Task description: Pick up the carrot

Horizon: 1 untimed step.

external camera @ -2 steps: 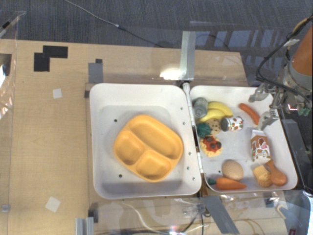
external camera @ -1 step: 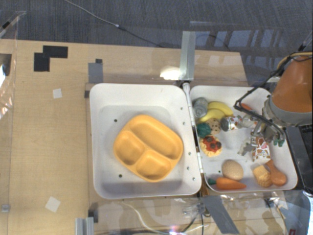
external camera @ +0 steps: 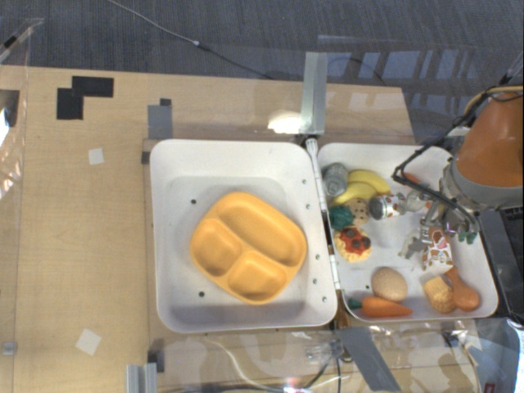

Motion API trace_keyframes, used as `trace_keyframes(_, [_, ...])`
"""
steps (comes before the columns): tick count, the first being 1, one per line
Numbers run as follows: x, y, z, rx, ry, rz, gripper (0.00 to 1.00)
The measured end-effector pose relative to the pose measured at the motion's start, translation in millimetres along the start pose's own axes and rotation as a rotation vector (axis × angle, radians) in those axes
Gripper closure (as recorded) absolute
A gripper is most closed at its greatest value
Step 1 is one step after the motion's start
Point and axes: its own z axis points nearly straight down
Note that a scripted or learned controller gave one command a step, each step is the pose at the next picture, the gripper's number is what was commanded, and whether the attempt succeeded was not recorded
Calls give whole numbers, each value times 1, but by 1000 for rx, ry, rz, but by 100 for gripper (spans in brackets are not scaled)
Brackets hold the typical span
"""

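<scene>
We see the wooden bench (external camera: 74, 244) carrying two shallow white plastic bins side by side. The left white bin (external camera: 176, 301) holds a yellow three-compartment plastic plate (external camera: 248, 246), which lies tilted near the bin's middle. The right white bin (external camera: 483, 256) holds an assortment of small toy foods. The grey arm with its orange band (external camera: 491, 142) enters from the right and stands over the right bin's upper right part. Its two-finger gripper (external camera: 431, 229) hangs above the bin floor near a small white printed card (external camera: 440, 255); we cannot tell how the claw stands, as the view is too cluttered there. We note a yellow banana (external camera: 364, 186) at the bin's upper left, a round pizza-like toy with red topping (external camera: 354, 243) below it, and a beige egg-shaped toy (external camera: 389, 284) lower still. The orange carrot (external camera: 385, 307) lies flat along the bin's near wall, just below the egg-shaped toy and well apart from the gripper.
</scene>
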Motion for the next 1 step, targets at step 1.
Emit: trace_keyframes(1, [0, 0, 0, 0, 0, 0, 0])
